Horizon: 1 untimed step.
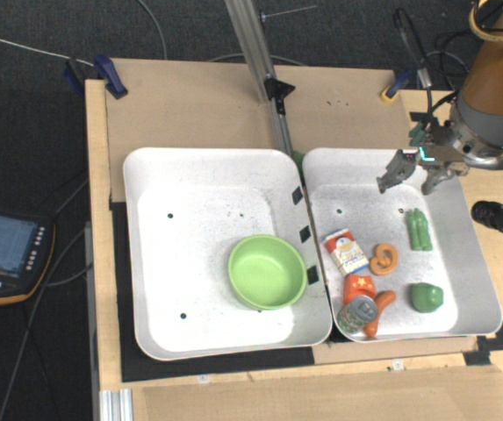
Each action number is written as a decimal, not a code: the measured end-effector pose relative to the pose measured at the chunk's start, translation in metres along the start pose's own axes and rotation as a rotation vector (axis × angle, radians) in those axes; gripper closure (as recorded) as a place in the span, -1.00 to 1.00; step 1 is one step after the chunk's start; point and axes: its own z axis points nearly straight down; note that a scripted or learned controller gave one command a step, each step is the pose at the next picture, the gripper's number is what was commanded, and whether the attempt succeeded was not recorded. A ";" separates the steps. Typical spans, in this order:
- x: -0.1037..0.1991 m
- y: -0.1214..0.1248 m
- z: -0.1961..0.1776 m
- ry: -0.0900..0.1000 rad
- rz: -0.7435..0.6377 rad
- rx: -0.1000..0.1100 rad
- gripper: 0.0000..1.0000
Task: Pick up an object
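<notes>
At the far left, off the bench, a handheld pendant (pixel 1 251) with a dark screen lies on the carpet. The left bin (pixel 159 191) holds a green bowl (pixel 267 272), upright, at its near right part, close to the wall shared with the neighbouring bin. A slanted metal post (pixel 253 42) rises from the far side of the bench above the gap between the bins. In the right bin (pixel 356 169), things gather in the near half: a small white and red carton (pixel 346 253) lies near the left wall, an orange ring-shaped piece (pixel 384 259) just right of it, and nearer still a red piece (pixel 358 287), a round grey-lidded thing (pixel 357 312) and an orange carrot-like piece (pixel 379 310) crowd together, touching. Further right a long green vegetable (pixel 419 230) lies well apart from them, and a rounder green one (pixel 426 297) sits near the bin's near right corner. The gripper (pixel 414 172) hangs over the far part of the right bin, its two fingers spread and grasping nothing, apart from all the objects
</notes>
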 end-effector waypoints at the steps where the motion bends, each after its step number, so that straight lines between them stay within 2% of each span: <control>1: 0.000 0.000 0.000 0.000 0.000 0.000 -1.00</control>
